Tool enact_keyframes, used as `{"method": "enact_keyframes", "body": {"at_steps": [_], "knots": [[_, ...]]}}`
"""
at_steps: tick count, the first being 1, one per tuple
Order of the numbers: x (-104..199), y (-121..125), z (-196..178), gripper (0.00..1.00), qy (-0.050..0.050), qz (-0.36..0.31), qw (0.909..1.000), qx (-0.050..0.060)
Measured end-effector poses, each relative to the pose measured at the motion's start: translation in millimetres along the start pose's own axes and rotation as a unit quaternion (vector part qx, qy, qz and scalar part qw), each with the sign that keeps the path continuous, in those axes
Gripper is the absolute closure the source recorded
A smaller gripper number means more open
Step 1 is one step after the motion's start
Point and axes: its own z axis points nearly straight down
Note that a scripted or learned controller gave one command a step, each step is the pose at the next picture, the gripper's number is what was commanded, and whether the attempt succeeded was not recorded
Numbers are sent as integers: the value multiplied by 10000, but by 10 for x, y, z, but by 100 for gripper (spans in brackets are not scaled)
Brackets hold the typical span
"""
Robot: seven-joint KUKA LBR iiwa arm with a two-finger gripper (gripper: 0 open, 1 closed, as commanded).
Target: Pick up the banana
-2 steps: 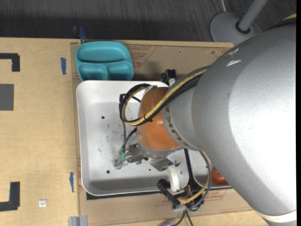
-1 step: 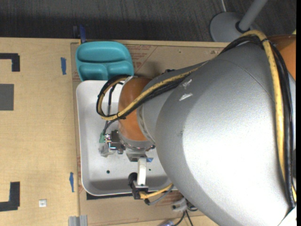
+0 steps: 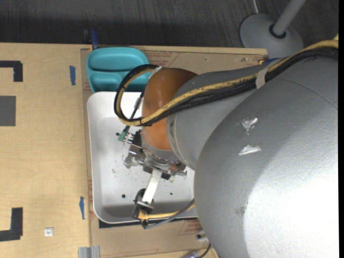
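The gripper (image 3: 137, 156) hangs over the white bin (image 3: 105, 144) at centre-left; whether it is spread or closed cannot be told. A teal plastic object (image 3: 115, 64) sits at the bin's upper edge.

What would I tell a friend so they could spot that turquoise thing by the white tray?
Find the shallow white bin beneath the big grey arm. At the bin's top edge in the camera view sits a rounded turquoise plastic object, beside the arm's orange band. It is the only bright turquoise thing among white, grey and tan cardboard.
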Motion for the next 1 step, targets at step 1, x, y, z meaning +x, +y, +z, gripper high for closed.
{"method": "enact_keyframes", "body": {"at_steps": [1], "knots": [[6,7,935,0,13,-973,9953,-7]]}}
